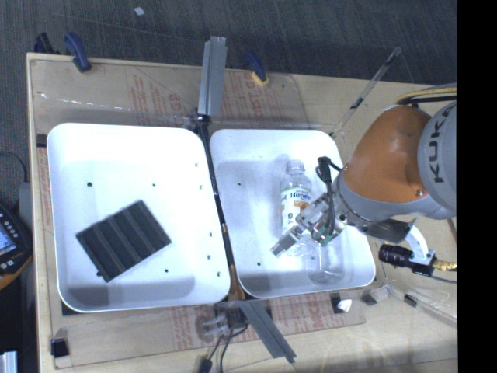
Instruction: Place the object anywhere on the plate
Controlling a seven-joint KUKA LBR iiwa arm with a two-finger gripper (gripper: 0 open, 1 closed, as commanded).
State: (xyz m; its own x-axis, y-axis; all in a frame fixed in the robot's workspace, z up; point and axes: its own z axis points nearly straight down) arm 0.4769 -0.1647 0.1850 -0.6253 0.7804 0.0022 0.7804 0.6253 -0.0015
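A small clear plastic bottle [297, 195] lies on its side in the right-hand white bin [256, 278], cap end pointing toward the bin's far wall. It looks empty or nearly so, so it is probably very light. Its round, smooth body would likely roll and slip under a loose pinch, and thin walls like these may dent if squeezed hard. The best place to take hold seems to be across the middle of the body, at the label, with the fingers set crosswise to its length.

The bottle's label is white with green and blue print; one word may begin with "H", but the lettering is too small to read with confidence.

Just beside the bottle's lower end, on its right, is the gripper [299, 238]. Its fingers point down and to the left of the bottle; whether they are spread or closed cannot be told, and nothing is clearly between them. A second clear, glassy shape [324, 266] lies below the bottle near the bin's front wall.

Right of the bottle is the arm's orange band [384, 158] and grey housing with the letters "KU".

Well left of the bottle, in the other white bin [66, 142], sits a dark ridged rectangular plate [123, 239], turned at an angle.
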